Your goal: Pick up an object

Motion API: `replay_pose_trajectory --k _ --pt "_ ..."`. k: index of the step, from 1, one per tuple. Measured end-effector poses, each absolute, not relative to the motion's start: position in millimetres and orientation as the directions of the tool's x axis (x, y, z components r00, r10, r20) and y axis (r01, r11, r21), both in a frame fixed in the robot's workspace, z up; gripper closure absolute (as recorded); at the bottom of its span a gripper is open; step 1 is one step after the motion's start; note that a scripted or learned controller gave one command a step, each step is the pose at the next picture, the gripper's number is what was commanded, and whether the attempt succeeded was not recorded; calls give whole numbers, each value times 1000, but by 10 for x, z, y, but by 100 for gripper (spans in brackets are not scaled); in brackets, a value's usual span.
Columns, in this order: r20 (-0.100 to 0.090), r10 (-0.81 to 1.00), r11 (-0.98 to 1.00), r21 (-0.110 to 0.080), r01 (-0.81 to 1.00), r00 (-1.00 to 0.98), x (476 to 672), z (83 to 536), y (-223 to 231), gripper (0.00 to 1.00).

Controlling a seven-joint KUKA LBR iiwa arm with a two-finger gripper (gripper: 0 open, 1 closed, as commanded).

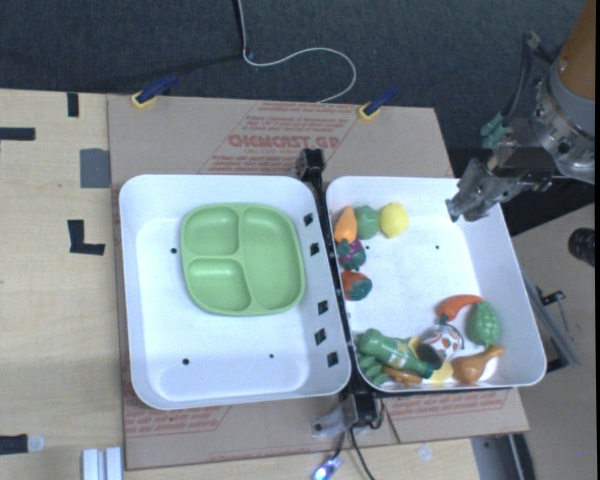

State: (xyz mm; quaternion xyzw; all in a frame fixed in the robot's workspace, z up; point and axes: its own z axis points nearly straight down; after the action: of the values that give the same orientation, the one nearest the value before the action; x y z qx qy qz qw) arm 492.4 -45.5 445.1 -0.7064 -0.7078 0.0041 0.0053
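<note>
A heap of toy food (430,353) lay nearest the camera, in the near corner of the right bin (500,268), on the side away from the green plate (244,258). It included a green leafy piece (483,321) and an orange piece (468,369). Farther back, against the bin wall closest to the plate, sat a toy carrot (345,223) and a yellow ball (393,219). The divided plate rested in the left bin (150,268). Farthest from the plate, the pincer (470,201) hovered over the right bin's far corner; whether it was apart or together could not be told.
</note>
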Motion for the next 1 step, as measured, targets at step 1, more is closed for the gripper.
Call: replay_pose_trajectory --k 1 --pt "0 1000 9 2 1000 -9 5401 4674 398 100"
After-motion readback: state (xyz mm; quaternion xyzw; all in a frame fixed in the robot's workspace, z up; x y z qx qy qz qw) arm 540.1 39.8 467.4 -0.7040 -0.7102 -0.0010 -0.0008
